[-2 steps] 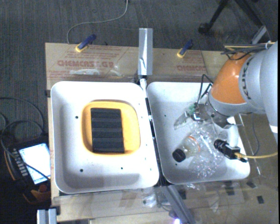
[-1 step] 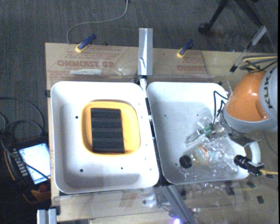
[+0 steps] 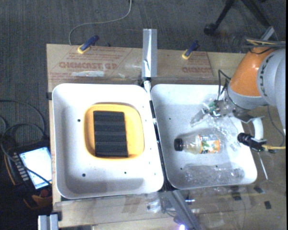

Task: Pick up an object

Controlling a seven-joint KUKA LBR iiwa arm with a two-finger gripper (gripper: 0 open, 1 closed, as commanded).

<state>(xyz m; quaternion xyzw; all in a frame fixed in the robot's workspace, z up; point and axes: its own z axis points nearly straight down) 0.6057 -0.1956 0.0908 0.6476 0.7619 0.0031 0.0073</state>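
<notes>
A small plastic bottle [image 3: 201, 144] with a dark cap and an orange-and-green label lies on its side in the middle of the right bin [image 3: 169, 128]. Crumpled clear plastic [image 3: 212, 173] lies along that bin's front. More clear wrap [image 3: 200, 116] sits near the back right. My gripper [image 3: 213, 108] is low over the right bin's back right part, just above that wrap and up and to the right of the bottle. Nothing shows as held in it. In the left bin [image 3: 67, 143] rests a yellow dish-like object [image 3: 90, 128] with a black ridged block [image 3: 110, 133] on it.
The grey arm with its orange band [image 3: 245, 75] comes in over the right bin's right rim. A metal divider post [image 3: 149, 51] stands behind the seam between the bins. Two blue-and-yellow clamps [image 3: 88, 43] [image 3: 190, 49] hold the board at the back.
</notes>
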